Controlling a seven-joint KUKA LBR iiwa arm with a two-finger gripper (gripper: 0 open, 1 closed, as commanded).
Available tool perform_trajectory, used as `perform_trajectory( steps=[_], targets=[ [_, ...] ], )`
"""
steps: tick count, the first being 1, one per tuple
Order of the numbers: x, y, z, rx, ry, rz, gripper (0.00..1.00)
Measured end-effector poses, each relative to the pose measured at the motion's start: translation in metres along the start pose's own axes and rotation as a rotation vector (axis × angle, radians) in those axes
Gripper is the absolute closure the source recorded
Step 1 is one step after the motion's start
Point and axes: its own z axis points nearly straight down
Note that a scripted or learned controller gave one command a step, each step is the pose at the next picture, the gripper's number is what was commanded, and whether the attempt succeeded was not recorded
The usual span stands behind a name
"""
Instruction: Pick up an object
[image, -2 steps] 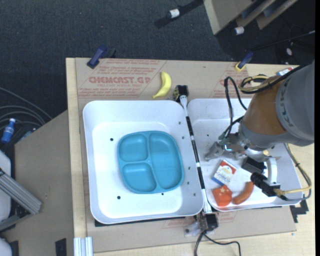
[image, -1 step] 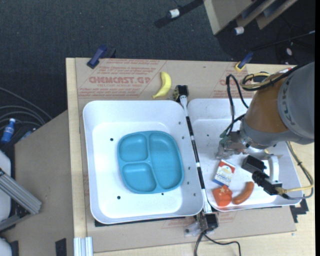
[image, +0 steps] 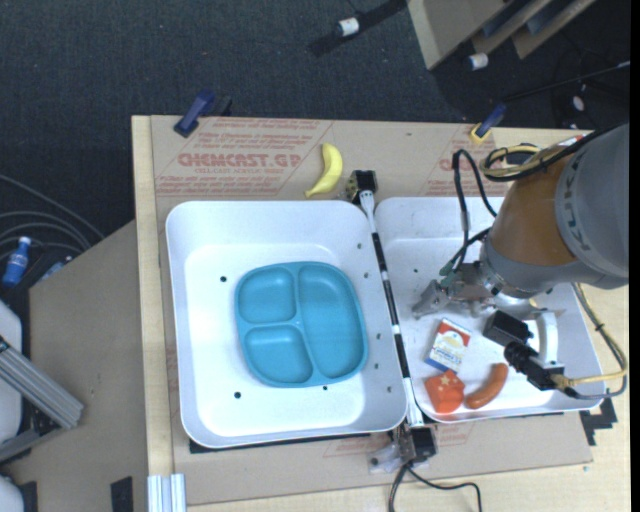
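In the right bin (image: 420, 225) lie a small white box with red and blue print (image: 448, 347), a red tomato-like object (image: 445, 392) and a brown sausage (image: 487, 385), all near the front. My gripper (image: 445, 293) hangs low over the bin's middle, just behind and left of the box, with nothing seen held in it. The grey arm with its orange band (image: 530, 225) covers the bin's right part.
The left bin (image: 200, 250) holds a blue divided plate (image: 300, 322). A yellow banana (image: 326, 170) lies on the bench behind the bins. A black divider (image: 385, 290) runs between the bins. Cables loop beside the arm (image: 465, 200).
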Motion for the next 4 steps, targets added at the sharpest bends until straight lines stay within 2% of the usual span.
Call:
perform_trajectory(
  steps=[1, 2, 3, 4],
  targets=[
    [-0.001, -0.057, 0.010, 0.001, 0.000, 0.000, 0.00],
    [0.000, -0.057, 0.000, 0.000, 0.000, 0.000, 1.00],
    [0.036, -0.027, -0.134, -0.002, -0.001, -0.002, 1.00],
    [0.095, -0.067, -0.162, 0.002, 0.000, -0.002, 1.00]
  ],
)
